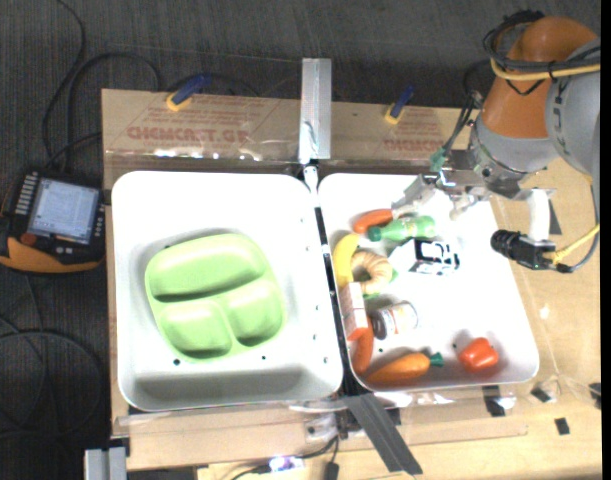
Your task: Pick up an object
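Plastic toy carrot point(373, 220) beside the gripper point(437, 254), whose finger state I cannot tell, looks light, stiff, slippery; pinch mid-body.

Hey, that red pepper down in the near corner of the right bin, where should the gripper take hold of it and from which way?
Probably the red pepper's rounded body, straight from above. It sits apart from the carrot, with bare floor on its left and far sides for fingers. The right bin's wall crowds its near-right side, so a sideways approach looks blocked.
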`<state>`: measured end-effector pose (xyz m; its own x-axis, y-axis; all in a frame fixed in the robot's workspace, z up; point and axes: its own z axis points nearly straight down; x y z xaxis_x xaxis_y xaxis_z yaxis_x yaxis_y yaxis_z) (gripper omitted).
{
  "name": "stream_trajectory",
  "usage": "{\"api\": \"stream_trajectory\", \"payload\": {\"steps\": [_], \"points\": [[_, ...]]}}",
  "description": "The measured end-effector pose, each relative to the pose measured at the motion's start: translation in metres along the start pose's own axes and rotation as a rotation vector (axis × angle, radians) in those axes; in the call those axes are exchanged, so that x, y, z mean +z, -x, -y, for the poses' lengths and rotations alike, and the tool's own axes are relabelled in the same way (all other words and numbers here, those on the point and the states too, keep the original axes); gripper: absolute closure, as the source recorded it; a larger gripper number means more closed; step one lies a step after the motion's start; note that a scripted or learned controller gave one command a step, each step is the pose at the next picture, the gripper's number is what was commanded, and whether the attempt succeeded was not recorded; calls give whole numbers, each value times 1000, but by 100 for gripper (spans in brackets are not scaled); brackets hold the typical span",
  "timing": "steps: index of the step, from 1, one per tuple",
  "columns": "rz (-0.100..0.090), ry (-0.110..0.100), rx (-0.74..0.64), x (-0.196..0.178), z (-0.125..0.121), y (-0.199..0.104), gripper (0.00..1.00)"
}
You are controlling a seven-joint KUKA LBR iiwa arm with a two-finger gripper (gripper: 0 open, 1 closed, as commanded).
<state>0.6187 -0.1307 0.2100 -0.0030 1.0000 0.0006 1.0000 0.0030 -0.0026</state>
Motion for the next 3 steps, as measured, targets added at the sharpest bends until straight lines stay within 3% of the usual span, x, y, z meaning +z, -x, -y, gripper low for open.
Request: {"api": "stream_trajectory", "payload": {"steps": [1,2,3], "points": [[3,3,-177,116,-38,-15,0],[1,1,-178,108,-38,-17,100],[1,2,-189,-3,-5,-59,100]]}}
